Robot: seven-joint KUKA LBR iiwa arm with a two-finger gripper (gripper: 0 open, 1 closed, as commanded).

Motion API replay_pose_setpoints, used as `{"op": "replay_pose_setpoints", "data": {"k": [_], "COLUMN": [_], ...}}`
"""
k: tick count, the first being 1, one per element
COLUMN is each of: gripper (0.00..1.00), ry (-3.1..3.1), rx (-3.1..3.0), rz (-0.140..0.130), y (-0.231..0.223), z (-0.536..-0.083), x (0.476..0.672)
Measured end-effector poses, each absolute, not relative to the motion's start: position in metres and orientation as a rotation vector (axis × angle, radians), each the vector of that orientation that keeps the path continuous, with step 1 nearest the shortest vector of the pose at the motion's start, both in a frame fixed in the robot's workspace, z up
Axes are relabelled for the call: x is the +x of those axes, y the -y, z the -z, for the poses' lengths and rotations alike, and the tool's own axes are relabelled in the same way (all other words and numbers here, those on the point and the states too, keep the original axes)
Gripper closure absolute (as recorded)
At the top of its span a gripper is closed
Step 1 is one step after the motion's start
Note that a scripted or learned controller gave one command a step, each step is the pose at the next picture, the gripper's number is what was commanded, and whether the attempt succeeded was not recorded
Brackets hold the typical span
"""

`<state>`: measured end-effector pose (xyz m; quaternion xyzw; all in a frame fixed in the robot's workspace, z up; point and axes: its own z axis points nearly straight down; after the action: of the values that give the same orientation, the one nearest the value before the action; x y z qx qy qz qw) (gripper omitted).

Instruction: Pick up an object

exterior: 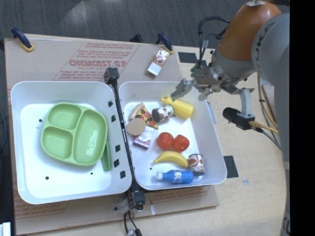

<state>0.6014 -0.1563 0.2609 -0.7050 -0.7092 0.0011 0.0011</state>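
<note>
The tool (183, 88) hangs over the far rim of the right bin (214, 146), just beside the yellow mustard bottle (180, 107); whether it is spread or pressed together I cannot tell. Nothing is visibly pinched. In that bin lie two tomatoes (173, 141), a banana (171, 158) and a blue bottle (175, 176). The left bin (19, 146) holds a green divided plate (74, 134).

Camera: single, fixed overhead | slanted down on both bins (19, 132) | arm (256, 28) enters right
</note>
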Motion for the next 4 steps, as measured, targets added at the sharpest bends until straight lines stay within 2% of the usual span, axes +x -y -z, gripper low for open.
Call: {"op": "replay_pose_setpoints", "data": {"k": [1,2,3,4], "gripper": [0.0,0.0,1.0,1.0], "ry": [2.225,2.232,2.237,2.243], "rx": [-2.211,-2.217,-2.208,-2.202], "rz": [-0.006,0.003,0.002,0.0], "y": [0.155,0.114,0.113,0.113], "z": [-0.132,-0.095,-0.105,-0.115], "x": [0.538,0.513,0.514,0.515]}}
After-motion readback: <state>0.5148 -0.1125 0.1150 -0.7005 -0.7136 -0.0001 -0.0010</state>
